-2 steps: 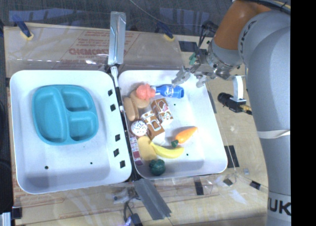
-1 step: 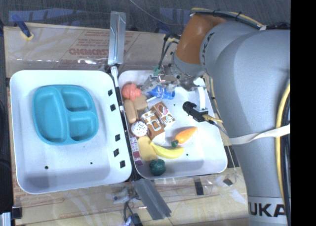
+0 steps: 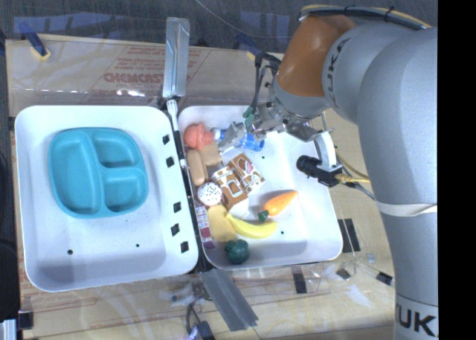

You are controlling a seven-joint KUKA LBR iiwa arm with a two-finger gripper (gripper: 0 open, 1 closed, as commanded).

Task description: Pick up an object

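Left bin (image 3: 44, 257): white, carrying a turquoise divided tray (image 3: 97, 170). Right bin (image 3: 316, 234): white. Beside the brown-and-white patterned gingerbread house (image 3: 236, 179): salmon-pink lump (image 3: 197, 136), tan bread roll (image 3: 197, 167), white speckled disc (image 3: 210, 194), yellow banana (image 3: 251, 228), orange carrot with green top (image 3: 277, 202), dark green ball (image 3: 238, 251). Arm (image 3: 387, 108): grey, orange band

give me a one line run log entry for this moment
arm: over right bin | gripper: low at bin's far end, near orange ball | blue tray: left bin
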